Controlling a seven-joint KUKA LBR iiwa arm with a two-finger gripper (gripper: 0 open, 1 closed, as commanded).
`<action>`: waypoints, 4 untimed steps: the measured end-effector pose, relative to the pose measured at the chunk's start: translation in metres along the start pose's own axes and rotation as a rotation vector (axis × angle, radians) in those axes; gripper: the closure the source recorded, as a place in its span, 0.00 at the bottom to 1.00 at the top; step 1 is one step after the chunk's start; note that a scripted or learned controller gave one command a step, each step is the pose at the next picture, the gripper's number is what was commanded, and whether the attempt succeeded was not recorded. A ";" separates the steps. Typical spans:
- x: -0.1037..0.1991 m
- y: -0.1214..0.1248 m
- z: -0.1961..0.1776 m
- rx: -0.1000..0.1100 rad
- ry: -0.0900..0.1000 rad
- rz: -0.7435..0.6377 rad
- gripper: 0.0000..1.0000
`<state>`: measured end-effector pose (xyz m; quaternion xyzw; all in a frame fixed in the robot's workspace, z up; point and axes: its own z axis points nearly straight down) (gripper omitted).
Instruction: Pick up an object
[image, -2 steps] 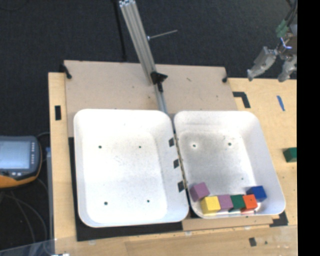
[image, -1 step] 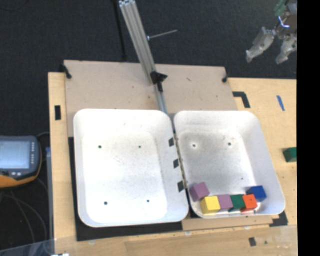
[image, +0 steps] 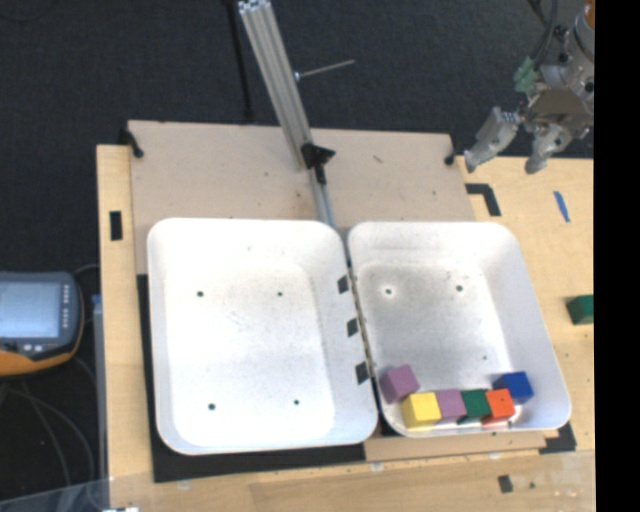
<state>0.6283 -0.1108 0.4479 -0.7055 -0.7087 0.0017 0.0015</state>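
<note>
Camera view: right bin (image: 520, 262) with coloured blocks (image: 455, 399) along near edge.

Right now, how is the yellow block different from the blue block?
The yellow block sits toward the left of the row in the right bin, while the blue block sits at the right end. The yellow block touches a purple block beside it; the blue block sits just behind an orange block. One is yellow, the other blue. Both are small cubes near the bin's front wall, far from the gripper.

Bench (image: 115, 300) with two white bins (image: 250, 330)
</note>
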 end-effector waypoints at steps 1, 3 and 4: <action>-0.007 -0.008 0.083 0.003 -0.001 0.006 0.00; -0.100 0.013 -0.077 -0.011 -0.005 0.007 0.00; -0.098 0.011 -0.077 -0.006 -0.003 0.005 0.00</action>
